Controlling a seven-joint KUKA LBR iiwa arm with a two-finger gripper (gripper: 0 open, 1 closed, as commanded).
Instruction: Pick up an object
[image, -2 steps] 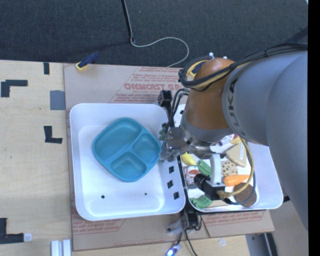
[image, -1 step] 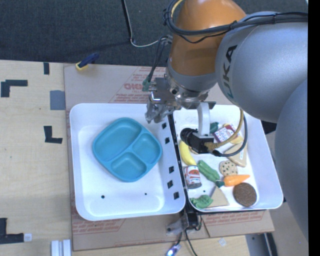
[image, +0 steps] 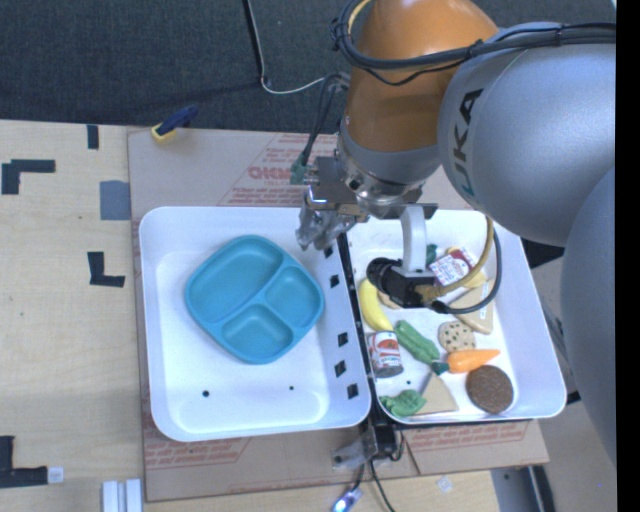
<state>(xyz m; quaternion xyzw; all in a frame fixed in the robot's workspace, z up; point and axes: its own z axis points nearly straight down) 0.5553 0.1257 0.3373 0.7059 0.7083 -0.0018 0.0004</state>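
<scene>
**Gripper (image: 318, 228) over the wall past the blue plate's (image: 255, 297) far right corner**

Nearest the camera, to the right of the blue plate and nearer than it, three things lie along the near wall of the right bin (image: 525, 345). They are a green leafy piece (image: 405, 403), a pale wedge (image: 438, 396) and a round brown cookie (image: 490, 388).

A little farther off, a red-and-white can (image: 385, 353) stands just across the dividing walls from the plate's near right edge. Right of the can lie a green pod (image: 417, 340), an orange carrot (image: 470, 360) and a chip cookie (image: 455, 333). A banana (image: 373, 305) lies about level with the plate's middle, close against the dividing wall. A red-and-white packet (image: 450, 265) lies farther right, about level with the plate's far edge.

The plate lies flat in the left bin (image: 180, 390), its three compartments up and its corners turned on the diagonal.

The gripper hangs over the bins' meeting walls, just beyond the plate's far right corner. Whether it is spread or pressed together cannot be told.

Both bins rest on a cardboard sheet (image: 220, 170) on the table (image: 60, 300). Farthest of all, beyond the plate's far left, a blue-and-yellow clip (image: 175, 122) lies at the table's far edge.
</scene>
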